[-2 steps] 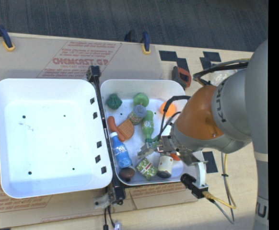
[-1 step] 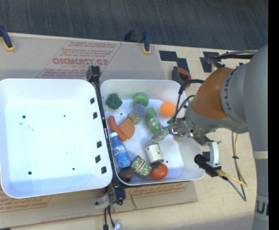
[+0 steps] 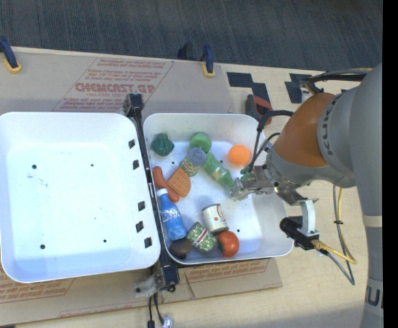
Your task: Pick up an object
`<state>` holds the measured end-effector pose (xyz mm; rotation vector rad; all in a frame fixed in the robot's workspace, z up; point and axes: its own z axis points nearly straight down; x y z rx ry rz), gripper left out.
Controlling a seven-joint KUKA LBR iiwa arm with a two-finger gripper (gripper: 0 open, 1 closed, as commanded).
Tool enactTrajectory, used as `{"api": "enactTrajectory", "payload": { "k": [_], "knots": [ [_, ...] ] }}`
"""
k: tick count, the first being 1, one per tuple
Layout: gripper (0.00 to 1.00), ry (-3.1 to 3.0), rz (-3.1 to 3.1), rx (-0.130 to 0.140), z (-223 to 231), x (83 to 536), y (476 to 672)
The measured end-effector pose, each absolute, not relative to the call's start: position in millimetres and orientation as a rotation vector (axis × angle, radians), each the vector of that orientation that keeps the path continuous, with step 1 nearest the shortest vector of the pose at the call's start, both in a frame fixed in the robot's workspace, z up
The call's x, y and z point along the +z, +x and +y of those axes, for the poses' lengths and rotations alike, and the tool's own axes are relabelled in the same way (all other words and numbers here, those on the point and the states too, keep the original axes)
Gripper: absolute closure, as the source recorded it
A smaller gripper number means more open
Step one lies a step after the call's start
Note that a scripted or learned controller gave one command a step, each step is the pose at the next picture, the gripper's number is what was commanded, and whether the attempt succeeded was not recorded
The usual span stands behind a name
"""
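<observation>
The right bin [image 3: 271, 246] holds several small items: an orange ball [image 3: 239, 155], a green bottle [image 3: 217, 170], a green ball [image 3: 200, 141], a dark green toy [image 3: 162, 144], a waffle-patterned cracker [image 3: 179, 182], a blue bottle [image 3: 169, 217], a small can [image 3: 215, 218] and a red tomato [image 3: 228, 243]. My gripper [image 3: 242, 186] hangs low inside this bin, just right of the green bottle and below the orange ball. Nothing is visible between its fingers.
The left bin [image 3: 7, 203] stands beside the right one, split from it by a black divider [image 3: 144, 183]. The arm's orange band [image 3: 305, 132] and grey wrist overhang the right bin's right rim. Cables [image 3: 339, 251] trail at the right.
</observation>
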<state>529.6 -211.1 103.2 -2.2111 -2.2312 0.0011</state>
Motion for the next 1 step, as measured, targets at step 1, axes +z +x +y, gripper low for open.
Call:
{"api": "enactTrajectory", "payload": {
  "k": [1],
  "knots": [
    [1.0, -2.215, -2.228, 0.0, -210.8, 181.9, 578.1]
  ]
}}
